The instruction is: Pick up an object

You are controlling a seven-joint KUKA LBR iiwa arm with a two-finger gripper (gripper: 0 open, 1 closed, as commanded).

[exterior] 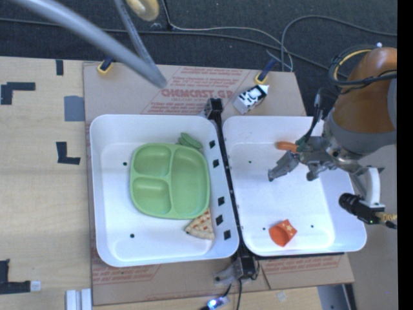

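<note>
the bench carried two shallow white bins side by side, the left bin (106, 192) at 9 o'clock of the right bin (352, 237). the arm (364, 102) entered from 3 o'clock, its orange band above the wrist, and the gripper (281, 170) hung over the right bin's upper middle, fingers pointing toward 8 o'clock; they looked slightly parted with nothing seen between them. a small orange stick-like object (286, 146) lay at 12 o'clock of the fingertips, near them. an orange-red block (282, 232) sat at 6 o'clock of the gripper, well apart, near the bin's front wall. in the left bin lay a green divided plate (170, 180), with a toy pizza slice (202, 226) touching its edge at 5 o'clock and a green leafy piece (190, 140) at its 1 o'clock.
</note>
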